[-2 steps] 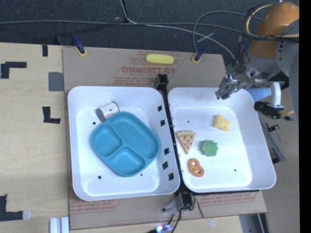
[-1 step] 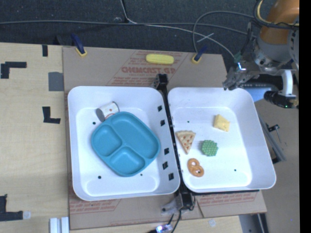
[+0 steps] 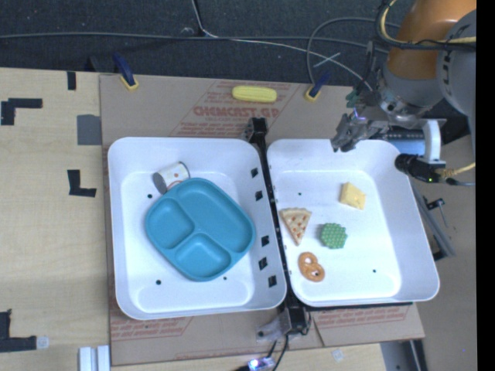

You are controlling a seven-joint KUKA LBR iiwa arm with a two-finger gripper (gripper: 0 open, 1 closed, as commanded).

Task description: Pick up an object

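The right bin (image 3: 402,261) holds a yellow cheese wedge (image 3: 353,196), a waffle-patterned triangle (image 3: 295,222), a green round piece (image 3: 334,235) and an orange pretzel (image 3: 311,267). My gripper (image 3: 346,137) hangs over the far edge of the right bin, above and behind the cheese wedge, with nothing seen between its fingers. The left bin (image 3: 124,207) holds a blue divided plate (image 3: 199,228) and a small white cup (image 3: 172,176) lying on its side.
A yellow banana-shaped object (image 3: 254,93) lies on the cardboard behind the bins. Two clamps (image 3: 126,74) hold the cardboard's far edge. Cables loop from the arm (image 3: 425,45) at the upper right.
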